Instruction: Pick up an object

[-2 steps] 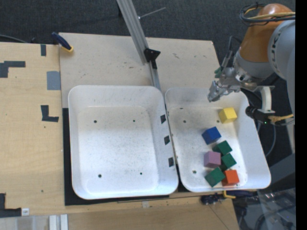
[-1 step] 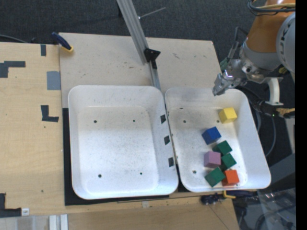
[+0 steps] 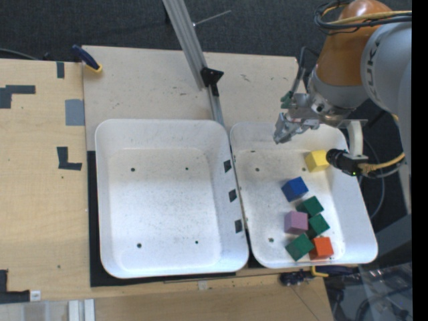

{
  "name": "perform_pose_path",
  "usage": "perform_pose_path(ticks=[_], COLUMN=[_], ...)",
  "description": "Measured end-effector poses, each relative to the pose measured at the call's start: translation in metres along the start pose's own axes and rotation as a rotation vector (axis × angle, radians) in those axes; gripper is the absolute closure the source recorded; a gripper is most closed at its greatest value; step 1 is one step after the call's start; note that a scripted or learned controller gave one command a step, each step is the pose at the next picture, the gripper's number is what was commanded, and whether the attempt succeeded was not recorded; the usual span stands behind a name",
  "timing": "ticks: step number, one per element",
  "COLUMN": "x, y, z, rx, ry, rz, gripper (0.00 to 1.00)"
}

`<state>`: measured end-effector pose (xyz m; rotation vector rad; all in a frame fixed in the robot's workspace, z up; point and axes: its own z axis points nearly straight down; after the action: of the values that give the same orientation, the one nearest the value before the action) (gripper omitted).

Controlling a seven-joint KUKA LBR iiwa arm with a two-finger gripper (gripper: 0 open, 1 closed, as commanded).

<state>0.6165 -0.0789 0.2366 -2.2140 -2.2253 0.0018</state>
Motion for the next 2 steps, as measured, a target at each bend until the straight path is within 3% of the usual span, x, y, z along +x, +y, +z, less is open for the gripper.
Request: perform_pose_path(ticks=[2], x=[0.118], y=[-0.027], z=[0.016], rx=[0.001], ry=[0.001], rz=[-0.002], gripper=[1.0])
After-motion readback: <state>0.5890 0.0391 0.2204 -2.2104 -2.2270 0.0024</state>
